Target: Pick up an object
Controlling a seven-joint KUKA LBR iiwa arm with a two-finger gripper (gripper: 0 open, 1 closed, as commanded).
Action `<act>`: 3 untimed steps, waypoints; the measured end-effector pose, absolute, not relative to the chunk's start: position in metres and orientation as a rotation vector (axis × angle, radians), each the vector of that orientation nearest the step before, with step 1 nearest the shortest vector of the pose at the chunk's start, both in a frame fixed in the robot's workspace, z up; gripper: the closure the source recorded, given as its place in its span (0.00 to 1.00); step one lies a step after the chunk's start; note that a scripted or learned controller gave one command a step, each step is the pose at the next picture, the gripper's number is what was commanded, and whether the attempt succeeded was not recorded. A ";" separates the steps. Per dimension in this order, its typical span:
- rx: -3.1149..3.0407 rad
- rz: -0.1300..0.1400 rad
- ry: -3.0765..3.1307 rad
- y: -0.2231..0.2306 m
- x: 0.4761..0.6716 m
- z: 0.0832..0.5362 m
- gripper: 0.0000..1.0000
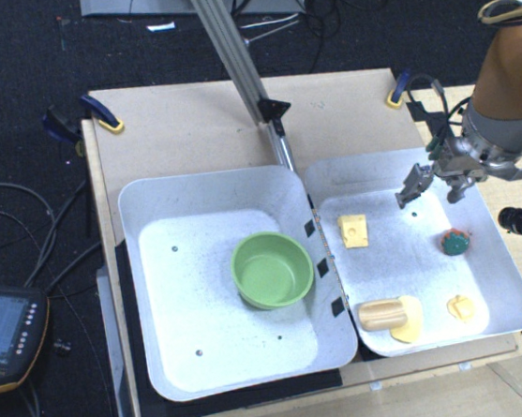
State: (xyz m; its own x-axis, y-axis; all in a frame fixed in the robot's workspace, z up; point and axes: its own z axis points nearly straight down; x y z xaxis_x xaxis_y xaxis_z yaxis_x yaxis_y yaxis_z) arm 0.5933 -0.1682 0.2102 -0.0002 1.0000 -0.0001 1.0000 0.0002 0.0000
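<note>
My gripper (pixel 436 187) hangs over the back of the right bin (pixel 493 250), its two fingers spread apart with nothing between them. Below it and a little to the right lies a small teal and orange ball-like toy (pixel 455 242). A yellow cheese wedge with holes (pixel 354 231) rests to the left of the gripper. Near the front edge of the same bin lie a tan bread-roll shape on a yellow piece (pixel 384 315) and a small yellow toy (pixel 460 307). A green bowl (pixel 271 269) stands upright in the left bin (pixel 182 260).
The arm (pixel 508 78) comes in from the right above the right bin's far corner. A slanted metal pole (pixel 239 64) rises from the ridge between the bins. Blue-and-yellow clamps (pixel 98 114) hold the bench's back corners.
</note>
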 end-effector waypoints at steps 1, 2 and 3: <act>2.223 -0.003 2.224 -0.167 0.594 0.168 0.00; 2.224 -0.004 2.224 -0.165 0.585 0.121 0.00; 2.222 -0.002 2.223 -0.165 0.584 0.094 0.00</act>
State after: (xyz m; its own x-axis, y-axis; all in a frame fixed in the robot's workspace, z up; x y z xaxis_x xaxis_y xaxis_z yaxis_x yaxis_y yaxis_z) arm 0.5842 -0.1648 0.0940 -0.0005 1.0000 0.0004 1.0000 0.0005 -0.0022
